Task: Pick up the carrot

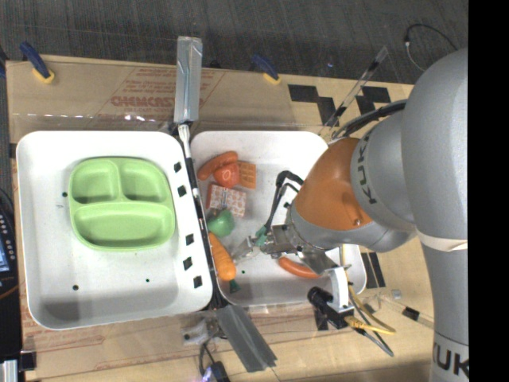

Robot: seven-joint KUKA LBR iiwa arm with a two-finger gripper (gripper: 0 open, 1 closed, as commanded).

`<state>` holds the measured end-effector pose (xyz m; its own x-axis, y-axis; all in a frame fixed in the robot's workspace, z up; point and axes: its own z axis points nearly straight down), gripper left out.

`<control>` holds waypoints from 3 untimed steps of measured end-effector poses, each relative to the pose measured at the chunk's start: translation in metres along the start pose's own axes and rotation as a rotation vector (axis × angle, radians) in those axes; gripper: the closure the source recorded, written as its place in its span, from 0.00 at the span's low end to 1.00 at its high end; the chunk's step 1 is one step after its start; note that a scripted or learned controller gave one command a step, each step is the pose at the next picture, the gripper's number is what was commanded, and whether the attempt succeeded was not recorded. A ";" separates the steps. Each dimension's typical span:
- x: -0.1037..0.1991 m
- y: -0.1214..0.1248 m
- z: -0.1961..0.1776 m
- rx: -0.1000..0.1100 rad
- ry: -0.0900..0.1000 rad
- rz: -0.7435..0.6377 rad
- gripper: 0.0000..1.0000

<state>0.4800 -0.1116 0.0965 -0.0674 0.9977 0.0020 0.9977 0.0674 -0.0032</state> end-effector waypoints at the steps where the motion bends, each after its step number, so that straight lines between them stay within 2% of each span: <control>1: -0.064 0.050 -0.157 -0.004 -0.002 -0.011 0.00; 2: -0.032 0.026 -0.079 0.001 -0.001 -0.524 0.00; 3: -0.072 0.059 0.005 -0.003 -0.003 -0.122 0.00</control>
<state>0.5436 -0.1796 0.0916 -0.1885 0.9821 -0.0009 0.9821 0.1885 0.0004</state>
